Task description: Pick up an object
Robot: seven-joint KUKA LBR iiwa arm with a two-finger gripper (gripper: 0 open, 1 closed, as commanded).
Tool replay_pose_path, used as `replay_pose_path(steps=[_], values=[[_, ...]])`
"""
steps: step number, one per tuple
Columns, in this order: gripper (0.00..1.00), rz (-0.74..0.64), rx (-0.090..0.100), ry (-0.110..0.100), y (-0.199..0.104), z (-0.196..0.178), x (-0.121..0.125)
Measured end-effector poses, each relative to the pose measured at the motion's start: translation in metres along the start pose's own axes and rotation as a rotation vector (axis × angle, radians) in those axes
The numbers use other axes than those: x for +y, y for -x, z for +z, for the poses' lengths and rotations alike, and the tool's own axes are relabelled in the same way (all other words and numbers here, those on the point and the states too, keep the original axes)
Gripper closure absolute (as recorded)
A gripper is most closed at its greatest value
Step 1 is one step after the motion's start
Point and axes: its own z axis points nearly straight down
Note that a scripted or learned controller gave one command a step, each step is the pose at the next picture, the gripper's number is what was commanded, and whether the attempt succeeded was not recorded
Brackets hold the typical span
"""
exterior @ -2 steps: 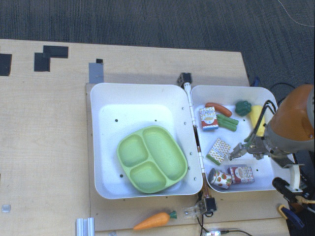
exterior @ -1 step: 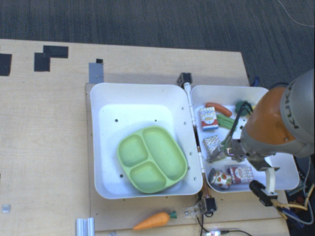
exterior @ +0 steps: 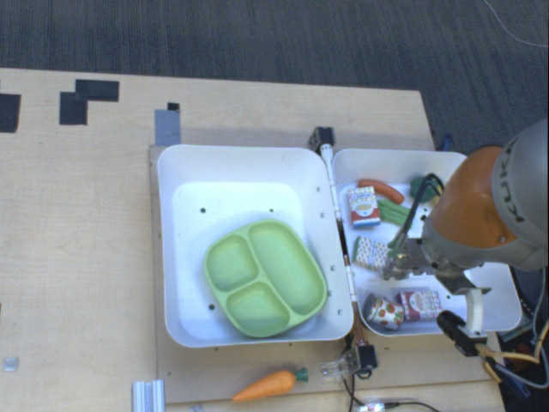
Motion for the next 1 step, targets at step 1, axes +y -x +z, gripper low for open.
replay_pose_path(steps=[1], values=[[1.0, 0.0, 0.0, -0.01, 0.0716, -0.0727, 0.0748]])
